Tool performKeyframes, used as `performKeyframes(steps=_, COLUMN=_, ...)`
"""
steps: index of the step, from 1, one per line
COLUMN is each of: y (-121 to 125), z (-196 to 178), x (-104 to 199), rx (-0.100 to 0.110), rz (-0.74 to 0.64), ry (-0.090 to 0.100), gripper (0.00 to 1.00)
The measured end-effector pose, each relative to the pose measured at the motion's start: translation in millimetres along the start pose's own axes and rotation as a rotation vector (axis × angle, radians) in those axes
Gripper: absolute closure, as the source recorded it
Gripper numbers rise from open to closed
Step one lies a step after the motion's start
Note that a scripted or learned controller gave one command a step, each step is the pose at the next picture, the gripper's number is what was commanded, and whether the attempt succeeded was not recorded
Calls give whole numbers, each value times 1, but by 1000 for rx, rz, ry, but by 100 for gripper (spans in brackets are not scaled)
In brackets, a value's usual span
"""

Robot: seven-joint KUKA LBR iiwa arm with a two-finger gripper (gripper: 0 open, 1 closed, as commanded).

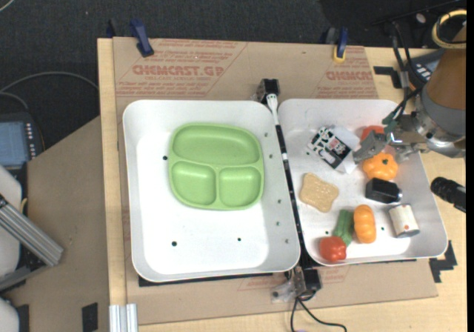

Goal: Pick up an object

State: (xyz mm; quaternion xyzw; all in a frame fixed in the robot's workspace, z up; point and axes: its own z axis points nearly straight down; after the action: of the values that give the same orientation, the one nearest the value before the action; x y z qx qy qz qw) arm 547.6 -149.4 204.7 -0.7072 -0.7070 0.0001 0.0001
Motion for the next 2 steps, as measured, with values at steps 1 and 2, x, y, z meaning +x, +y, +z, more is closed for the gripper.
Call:
performKeyframes(steps=1, y=-71, z=-32, x=82, rx=5, rz=-7, ry=5, gripper=0)
performKeyframes(steps=2, y=-70, z=35, x=52, rx=8, rz=3, ry=1, gripper=0)
